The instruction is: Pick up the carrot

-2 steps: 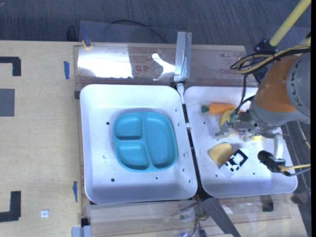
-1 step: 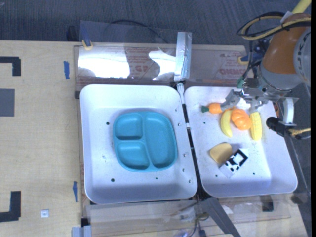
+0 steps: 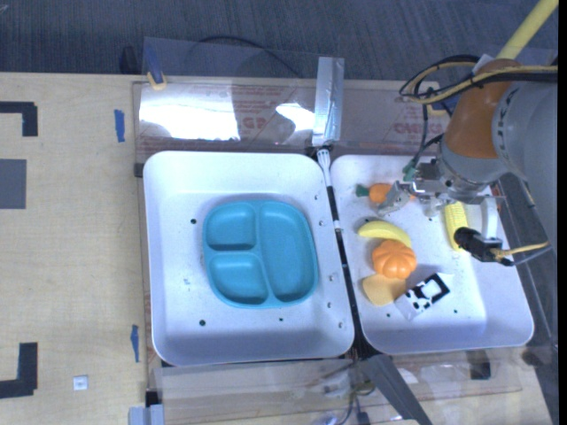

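A pale wooden table [image 3: 62,264] is sitting on dark grey carpet [image 3: 266,7] — light is glaring off a clear plastic sheet [image 3: 213,113] behind the bins.

The carrot [image 3: 380,193] is a small orange piece with a green stalk end pointing left. It lies near the far left corner of the right bin [image 3: 505,321]; its right end seems partly hidden.

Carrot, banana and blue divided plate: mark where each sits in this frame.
carrot [image 3: 379,193], camera view, on its orange body.
banana [image 3: 384,231], camera view, on the middle of its curve.
blue divided plate [image 3: 262,253], camera view, on the ridge between compartments.
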Robot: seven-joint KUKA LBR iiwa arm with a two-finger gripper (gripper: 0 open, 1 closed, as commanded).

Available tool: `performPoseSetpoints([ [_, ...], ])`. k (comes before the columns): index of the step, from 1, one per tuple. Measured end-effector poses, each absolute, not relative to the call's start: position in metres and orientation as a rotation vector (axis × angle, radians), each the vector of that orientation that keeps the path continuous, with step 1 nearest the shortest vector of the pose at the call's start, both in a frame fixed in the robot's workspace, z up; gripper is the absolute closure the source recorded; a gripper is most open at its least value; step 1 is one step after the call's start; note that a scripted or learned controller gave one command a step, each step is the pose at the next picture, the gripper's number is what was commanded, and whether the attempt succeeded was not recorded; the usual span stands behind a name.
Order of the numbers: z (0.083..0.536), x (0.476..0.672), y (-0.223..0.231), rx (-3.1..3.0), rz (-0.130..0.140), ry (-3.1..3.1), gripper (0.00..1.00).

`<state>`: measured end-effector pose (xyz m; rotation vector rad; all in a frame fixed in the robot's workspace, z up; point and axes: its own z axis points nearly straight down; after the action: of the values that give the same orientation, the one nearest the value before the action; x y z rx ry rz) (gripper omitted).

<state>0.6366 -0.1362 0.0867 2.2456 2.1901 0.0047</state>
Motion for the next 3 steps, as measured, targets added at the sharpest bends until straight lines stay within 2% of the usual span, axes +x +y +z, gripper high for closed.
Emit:
performPoseSetpoints([
  [1,0.149,0.561,-0.100,2.141,0.004,2.298,0.00],
  [2,0.152,0.507,-0.097,1.579,0.000,2.720,0.00],
  [3,0.206,0.481,-0.150,1.706,0.001,2.629,0.00],
])
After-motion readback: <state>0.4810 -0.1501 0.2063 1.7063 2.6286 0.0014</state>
